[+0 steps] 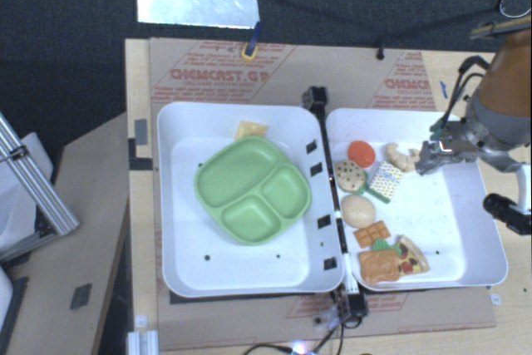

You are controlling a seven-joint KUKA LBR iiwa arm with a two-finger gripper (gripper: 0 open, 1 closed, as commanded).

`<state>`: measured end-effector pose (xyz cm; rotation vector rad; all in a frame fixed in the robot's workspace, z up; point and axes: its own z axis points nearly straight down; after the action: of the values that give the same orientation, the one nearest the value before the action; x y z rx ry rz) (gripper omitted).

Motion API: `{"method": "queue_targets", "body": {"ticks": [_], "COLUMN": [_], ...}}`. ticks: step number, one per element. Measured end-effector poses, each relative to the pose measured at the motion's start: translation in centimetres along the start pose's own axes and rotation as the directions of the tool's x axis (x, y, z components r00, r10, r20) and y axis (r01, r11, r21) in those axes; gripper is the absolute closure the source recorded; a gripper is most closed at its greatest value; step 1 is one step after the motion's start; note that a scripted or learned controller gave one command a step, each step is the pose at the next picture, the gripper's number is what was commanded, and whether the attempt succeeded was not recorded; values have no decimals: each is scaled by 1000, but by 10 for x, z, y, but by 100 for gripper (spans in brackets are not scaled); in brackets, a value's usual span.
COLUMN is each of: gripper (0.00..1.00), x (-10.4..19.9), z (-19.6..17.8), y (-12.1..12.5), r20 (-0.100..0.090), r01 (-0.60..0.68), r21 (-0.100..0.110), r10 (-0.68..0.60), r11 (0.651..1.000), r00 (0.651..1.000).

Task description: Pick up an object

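Bench with two white bins; the right-hand white bin (478, 204) carries the toy food. The gripper (431, 155) hangs beside a small beige bone-shaped toy (401, 156), just leftward; finger state cannot be told.

red "chemcast gp" print, upside down, on brown sheet (218, 71) under bins.

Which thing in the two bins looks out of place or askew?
A yellow piece lies loose in the left bin, beyond the green plate, apart from the toy food in the right bin. The plate also sits askew.
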<state>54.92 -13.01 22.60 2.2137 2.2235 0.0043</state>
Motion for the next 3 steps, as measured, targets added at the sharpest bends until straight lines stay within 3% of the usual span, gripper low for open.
{"method": "queue_targets", "body": {"ticks": [1,3], "gripper": [100,100], "x": [37,141], "z": [4,-10], "y": [35,91], "r20": [-1,-3], "r01": [4,6], "r21": [0,0], "r10": [-4,-6], "r11": [1000,1000], "r00": [1000,1000]}}
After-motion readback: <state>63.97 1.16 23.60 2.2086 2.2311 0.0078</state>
